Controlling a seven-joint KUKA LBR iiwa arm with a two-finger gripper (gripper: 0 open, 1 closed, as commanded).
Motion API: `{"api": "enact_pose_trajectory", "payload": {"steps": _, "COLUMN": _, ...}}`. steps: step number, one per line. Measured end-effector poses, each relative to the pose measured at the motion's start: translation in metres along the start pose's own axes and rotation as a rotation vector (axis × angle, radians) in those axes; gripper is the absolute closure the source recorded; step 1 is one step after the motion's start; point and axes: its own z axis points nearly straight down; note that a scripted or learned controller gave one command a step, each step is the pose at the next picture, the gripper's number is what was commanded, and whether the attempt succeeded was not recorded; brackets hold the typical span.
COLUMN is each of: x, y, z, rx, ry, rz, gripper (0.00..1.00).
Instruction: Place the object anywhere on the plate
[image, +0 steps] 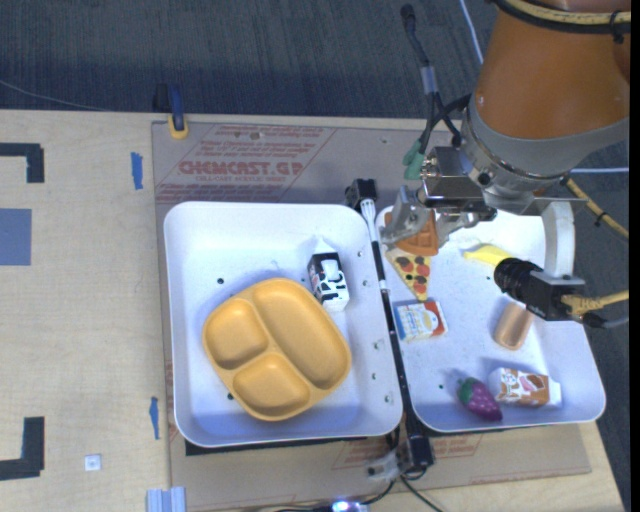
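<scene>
The yellow three-compartment plate (275, 347) lies in the left bin (200, 240), with nothing on it. My gripper (405, 228) hangs over the far left corner of the right bin (580, 380), close to the wall between the two bins. Right below it lies a toy pizza slice (415, 262), whose wide orange end is covered by the gripper. I cannot see whether the slice is held. A black-and-white carton (328, 280) stands in the left bin, touching the plate's far right rim.
The right bin also holds a small blue-and-white carton (419, 321), a brown cylinder (512, 326), purple grapes (480, 398), an orange-and-white carton (524, 388) and a yellow piece (482, 255) near the arm. A black cable part (530, 282) hangs over this bin.
</scene>
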Motion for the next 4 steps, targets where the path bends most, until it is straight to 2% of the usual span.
{"api": "enact_pose_trajectory", "payload": {"steps": 1, "x": 0.029, "y": -0.024, "z": -0.017, "rx": -0.003, "ry": 0.000, "rz": -0.001, "gripper": 1.00}}
{"api": "enact_pose_trajectory", "payload": {"steps": 2, "x": 0.083, "y": -0.025, "z": -0.019, "rx": -0.002, "ry": 0.001, "rz": -0.001, "gripper": 1.00}}
{"api": "enact_pose_trajectory", "payload": {"steps": 3, "x": 0.084, "y": -0.024, "z": -0.029, "rx": -0.005, "ry": 0.001, "rz": -0.003, "gripper": 1.00}}
{"api": "enact_pose_trajectory", "payload": {"steps": 4, "x": 0.092, "y": -0.026, "z": 0.139, "rx": 0.004, "ry": -0.001, "rz": 0.002, "gripper": 1.00}}
